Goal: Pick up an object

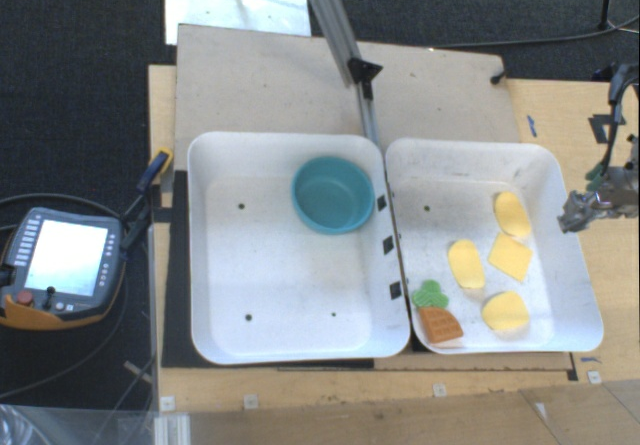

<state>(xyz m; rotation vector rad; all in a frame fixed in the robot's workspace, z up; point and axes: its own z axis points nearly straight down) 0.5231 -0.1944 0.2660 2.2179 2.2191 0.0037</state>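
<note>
My gripper hangs at the right edge of the right bin, just outside its rim; whether it is open or closed I cannot tell. Nothing is visibly in my grasp. Nearest to me inside that bin lie four yellow pieces, loosely clustered, and beyond them at the lower left corner an orange carrot toy with green leaves. A teal bowl sits in the left bin, well apart. The yellow pieces look flat and low, so I may skid over one, or clip the rim coming in.
</note>
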